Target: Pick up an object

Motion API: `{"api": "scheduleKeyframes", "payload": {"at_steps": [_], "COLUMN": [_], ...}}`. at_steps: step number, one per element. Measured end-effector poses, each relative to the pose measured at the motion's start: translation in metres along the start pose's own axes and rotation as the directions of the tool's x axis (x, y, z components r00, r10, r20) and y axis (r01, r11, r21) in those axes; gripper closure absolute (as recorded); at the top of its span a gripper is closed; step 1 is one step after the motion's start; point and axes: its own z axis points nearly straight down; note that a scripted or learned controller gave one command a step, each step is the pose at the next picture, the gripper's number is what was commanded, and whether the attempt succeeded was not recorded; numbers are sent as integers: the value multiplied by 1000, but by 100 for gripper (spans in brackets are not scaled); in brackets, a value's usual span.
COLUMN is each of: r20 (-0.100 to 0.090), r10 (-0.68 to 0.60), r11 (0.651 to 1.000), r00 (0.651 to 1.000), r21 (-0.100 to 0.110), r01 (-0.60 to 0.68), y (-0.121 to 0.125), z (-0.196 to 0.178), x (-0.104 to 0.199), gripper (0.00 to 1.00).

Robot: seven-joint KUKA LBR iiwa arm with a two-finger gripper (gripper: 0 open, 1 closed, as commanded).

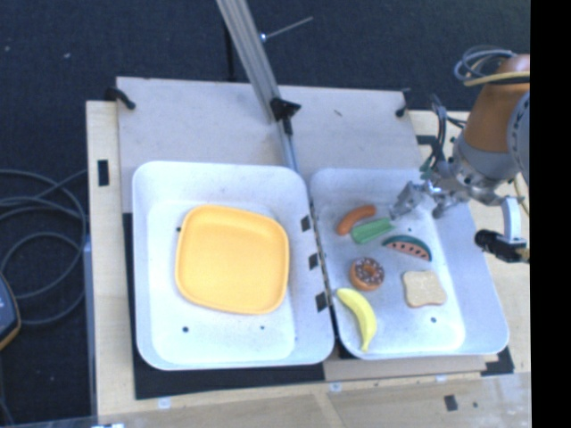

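Observation:
The right bin (464,328) holds several toy foods: an orange sausage (356,218), a green pickle (371,231), a watermelon slice (408,246), a doughnut (367,274), a slice of bread (423,289) and a banana (359,316). My gripper (421,198) hangs open over the bin's far right part, its two fingers spread, just right of the sausage and pickle and above the watermelon slice. Nothing is between its fingers.
The left bin (152,266) holds a square yellow plate (233,259). A slanted metal pole (254,52) rises from behind the divide between the bins. Cables (36,239) lie on the floor to the left. The arm (491,132) enters from the right.

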Motion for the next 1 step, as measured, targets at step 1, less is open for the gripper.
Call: {"api": "scheduleKeyframes", "payload": {"at_steps": [1], "r20": [1], "r10": [0], "r11": [1000], "r00": [1000], "r21": [-5], "r01": [0], "y": [1], "z": [44], "x": [0], "gripper": [0]}}
